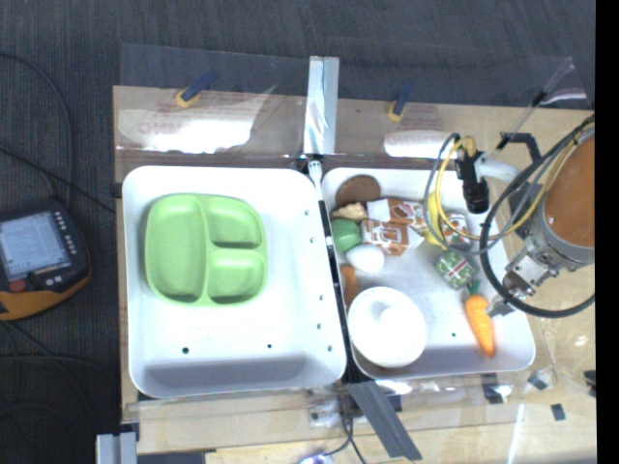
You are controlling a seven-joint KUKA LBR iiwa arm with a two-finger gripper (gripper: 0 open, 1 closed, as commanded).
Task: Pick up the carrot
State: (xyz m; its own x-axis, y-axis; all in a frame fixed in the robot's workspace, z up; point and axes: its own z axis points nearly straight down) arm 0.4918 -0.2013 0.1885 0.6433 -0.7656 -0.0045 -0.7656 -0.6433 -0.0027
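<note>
One carrot (480, 325) lay on the floor of the right bin (440, 312), just right of the white bowl (387, 327) and apart from it, with nothing else touching it. In the camera view the gripper (505, 303) sat farther right of the bowl, beside the carrot's far end. It was too small and blurred to tell whether it was open or closed, or whether it touched the carrot at all. The likeliest failure, as I judged it, was a glancing grasp. The carrot looked smooth and tapered, so a squeeze near one end could make it roll or slip out. It also lay close to the bin wall right of the bowl, which could block the descent. Beyond the bowl, a green patterned packet (456, 269) and a printed box (392, 228) crowded together, and their edges were hard to separate. A small brownish piece (349, 280) at the bowl's left could not be identified.
</note>
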